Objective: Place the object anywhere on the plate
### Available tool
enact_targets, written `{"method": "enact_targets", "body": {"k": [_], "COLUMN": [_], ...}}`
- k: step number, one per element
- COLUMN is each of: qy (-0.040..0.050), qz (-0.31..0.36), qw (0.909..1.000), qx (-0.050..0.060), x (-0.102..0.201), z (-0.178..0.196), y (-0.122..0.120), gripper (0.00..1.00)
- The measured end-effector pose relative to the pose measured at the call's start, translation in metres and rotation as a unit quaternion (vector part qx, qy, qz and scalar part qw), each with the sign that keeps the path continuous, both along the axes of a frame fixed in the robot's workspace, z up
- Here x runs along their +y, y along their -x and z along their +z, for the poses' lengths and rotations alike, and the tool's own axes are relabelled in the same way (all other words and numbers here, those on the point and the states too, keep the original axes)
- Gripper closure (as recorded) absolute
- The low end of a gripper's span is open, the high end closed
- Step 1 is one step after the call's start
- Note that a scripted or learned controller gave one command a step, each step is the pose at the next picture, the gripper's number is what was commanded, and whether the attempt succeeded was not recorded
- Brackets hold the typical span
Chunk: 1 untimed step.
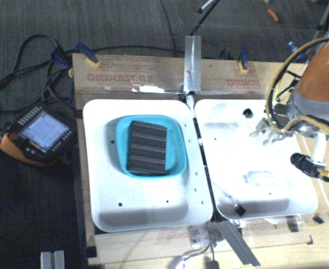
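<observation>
**Dark ridged block lies on the blue plate; arm sits at the right edge**

We start at the right of the frame, where the grey arm with its orange band (320,74) reaches in over the right-hand shallow white bin (231,192). Its two-finger gripper (272,130) appears as a pale, blurred shape above the upper right part of that bin, trailing yellow and black cables. We cannot tell how the gripper is set, and we see nothing in it. A small black cylindrical part (302,163) juts out just below it, near the bin's right rim.

Moving left across the seam between the bins, we come to the left-hand shallow white bin (105,206). In its middle sits a rounded square plate of light blue plastic (178,150). The dark grey rectangular block with ridged top (147,148) lies flat on that plate, roughly centred, well apart from the gripper.

Further left, on the dark floor at the frame's left edge, rests an orange-cased handheld control pendant with a lit screen (38,134).
</observation>
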<state>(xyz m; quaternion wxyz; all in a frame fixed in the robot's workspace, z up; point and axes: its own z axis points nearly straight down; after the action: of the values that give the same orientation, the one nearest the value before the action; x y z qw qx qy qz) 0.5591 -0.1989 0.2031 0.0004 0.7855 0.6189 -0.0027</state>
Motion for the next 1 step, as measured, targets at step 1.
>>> {"method": "enact_targets", "body": {"k": [1], "qy": [-0.0001], "qz": [0.000], "qw": [1.0000], "qx": [0.000], "x": [0.0001], "z": [0.0002], "y": [-0.0001], "gripper": [0.00]}}
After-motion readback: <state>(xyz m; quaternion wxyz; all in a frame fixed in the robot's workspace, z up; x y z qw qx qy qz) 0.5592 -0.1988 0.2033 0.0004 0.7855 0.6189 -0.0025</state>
